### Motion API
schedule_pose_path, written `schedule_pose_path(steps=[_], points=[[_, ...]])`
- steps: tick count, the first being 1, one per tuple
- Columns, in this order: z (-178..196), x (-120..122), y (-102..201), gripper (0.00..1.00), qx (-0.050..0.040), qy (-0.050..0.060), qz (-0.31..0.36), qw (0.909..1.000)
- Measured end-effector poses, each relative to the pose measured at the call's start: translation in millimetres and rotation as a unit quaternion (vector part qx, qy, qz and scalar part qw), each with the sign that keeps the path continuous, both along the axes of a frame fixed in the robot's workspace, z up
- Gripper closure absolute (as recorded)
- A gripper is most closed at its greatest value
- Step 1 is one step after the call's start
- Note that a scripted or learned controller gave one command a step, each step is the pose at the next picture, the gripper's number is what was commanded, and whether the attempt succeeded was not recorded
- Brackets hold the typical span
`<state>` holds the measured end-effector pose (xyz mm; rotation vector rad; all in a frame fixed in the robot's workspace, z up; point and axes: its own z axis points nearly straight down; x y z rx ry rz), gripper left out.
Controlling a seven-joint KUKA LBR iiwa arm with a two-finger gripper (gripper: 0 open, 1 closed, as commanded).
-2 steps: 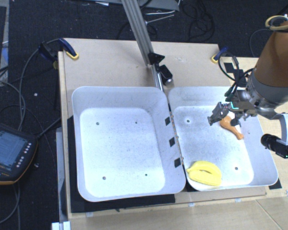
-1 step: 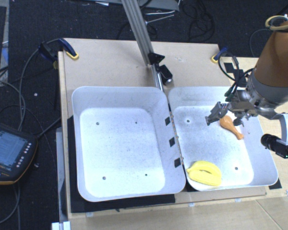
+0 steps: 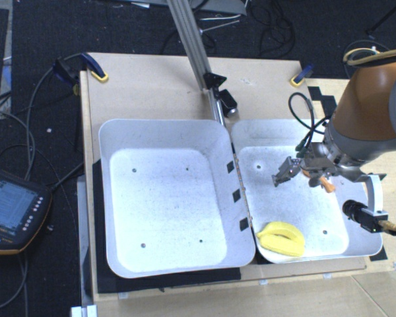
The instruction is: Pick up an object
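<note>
While the arm (image 3: 366, 111) reaches in over the right bin (image 3: 251, 140), its gripper (image 3: 297, 172) hangs above the bin's middle, wrist tilted toward the divider. Can't tell its opening; nothing visibly held. Yellow object (image 3: 282, 238) lies at that bin's near edge, against the front wall, well apart from the gripper. Bare floor between them. Left bin (image 3: 112, 137) sits beside it.

The bench (image 3: 158, 88) bears two white bins (image 3: 165, 197) side by side.
</note>
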<state>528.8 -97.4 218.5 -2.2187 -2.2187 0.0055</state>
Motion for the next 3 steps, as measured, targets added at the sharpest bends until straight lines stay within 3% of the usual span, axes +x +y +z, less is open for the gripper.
schedule_pose_path(steps=[2,3], points=[[-104,-9,-10,0.00,0.0002,0.000,0.000,1.0000],[-91,-7,-10,1.00,0.0000,-0.003,0.000,1.0000]])
